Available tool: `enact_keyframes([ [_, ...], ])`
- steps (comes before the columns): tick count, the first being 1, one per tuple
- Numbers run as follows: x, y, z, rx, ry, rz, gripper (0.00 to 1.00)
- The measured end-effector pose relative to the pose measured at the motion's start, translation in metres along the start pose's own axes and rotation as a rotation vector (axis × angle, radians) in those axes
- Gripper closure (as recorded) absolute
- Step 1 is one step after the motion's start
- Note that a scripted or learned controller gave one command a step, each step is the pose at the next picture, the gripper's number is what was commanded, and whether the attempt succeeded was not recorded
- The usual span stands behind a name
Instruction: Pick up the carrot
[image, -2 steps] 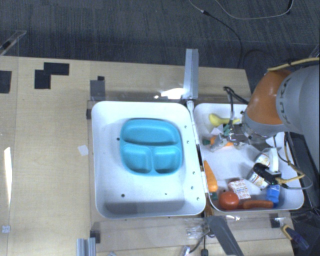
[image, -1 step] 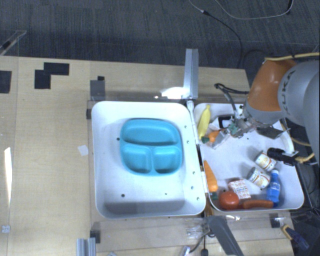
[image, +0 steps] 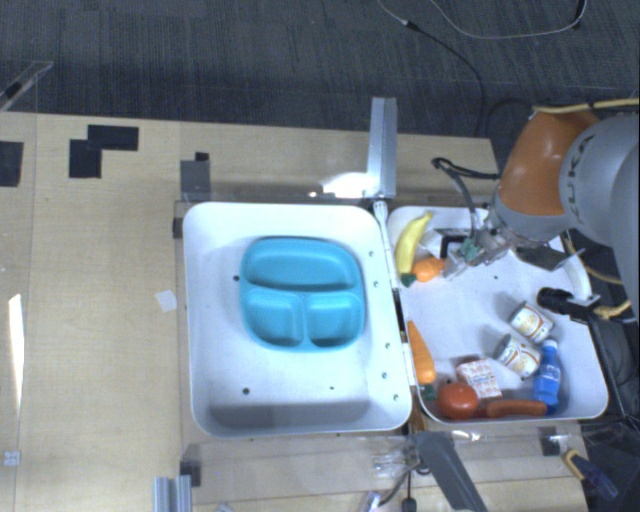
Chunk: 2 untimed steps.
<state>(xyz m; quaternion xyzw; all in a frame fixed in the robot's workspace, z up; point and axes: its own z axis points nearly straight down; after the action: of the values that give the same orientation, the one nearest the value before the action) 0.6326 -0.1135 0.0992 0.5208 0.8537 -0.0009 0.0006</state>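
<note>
The hand (image: 468, 250) sits at the far end of the right bin (image: 585, 400), just right of a small orange fruit (image: 428, 268) and a banana (image: 410, 240). It is too small and blurred here to tell how it stands or whether it grips anything. The grey arm (image: 600, 180) with its orange band looms over the bin's far right corner.

The carrot (image: 421, 352) lies well apart from the hand, along the left wall of the right bin, its length running near to far, about midway down that wall. That placement is the main hazard: pressed close to the wall, it leaves little room for a finger on the wall side, so a descent could strike the rim or skid the carrot instead of closing on it.

A second risk is mistaken identity. The orange fruit just beside the hand shares the carrot's colour, and a grasp there would lift the wrong thing. Near the carrot's near end sit a red tomato (image: 458, 400), a sausage-like item (image: 515, 408) and a small box (image: 480, 376); a low approach from that side could nudge them. Two cans (image: 528, 322) and a blue bottle (image: 547, 375) lie further right and look out of the way. The left bin (image: 200, 400) holds a blue tray (image: 300, 292) and plays no part.
</note>
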Motion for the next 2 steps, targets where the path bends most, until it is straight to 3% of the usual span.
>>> enact_keyframes([
  [1,0.059,0.008,-0.146,-0.008,-0.003,-0.213,1.00],
  [2,0.138,-0.007,-0.106,-0.004,0.000,-0.531,1.00],
])
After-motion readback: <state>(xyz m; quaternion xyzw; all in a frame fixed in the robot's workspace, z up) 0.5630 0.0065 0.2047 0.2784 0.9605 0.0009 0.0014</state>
